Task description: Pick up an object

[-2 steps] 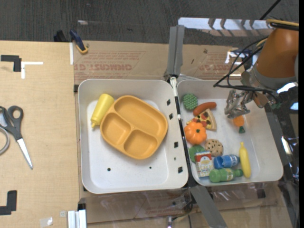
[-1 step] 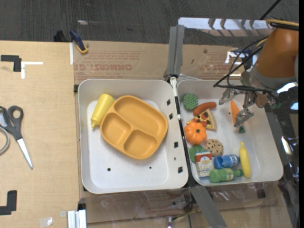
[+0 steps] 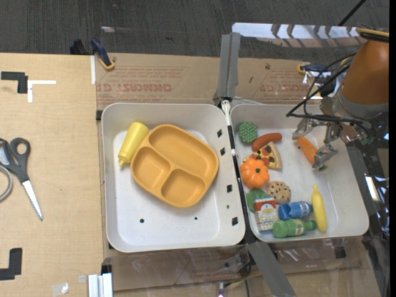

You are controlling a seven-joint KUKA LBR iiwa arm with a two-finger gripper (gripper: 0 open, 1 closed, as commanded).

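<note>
Item: toy carrot (image 3: 307, 150), right of frame, between fingers of spread hand (image 3: 314, 142) (light, rigid, probably slick plastic); grip mid-body.

Two bins side by side on the worktop (image 3: 49, 184), toys in both.

The left bin (image 3: 124, 228) holds a divided plate (image 3: 174, 164) with a bottle (image 3: 131, 142) touching its left edge; the right bin (image 3: 346, 221) holds a pumpkin (image 3: 255, 173) near its left wall, a pizza slice (image 3: 271, 157) and a sausage (image 3: 266, 140) behind it, a cookie (image 3: 279, 192) in front, a banana (image 3: 318, 206) to the right; a carrot (image 3: 307, 150) lies at the pincer (image 3: 314, 146) by the far right; scissors (image 3: 21, 172) lie left of the bins.
</note>
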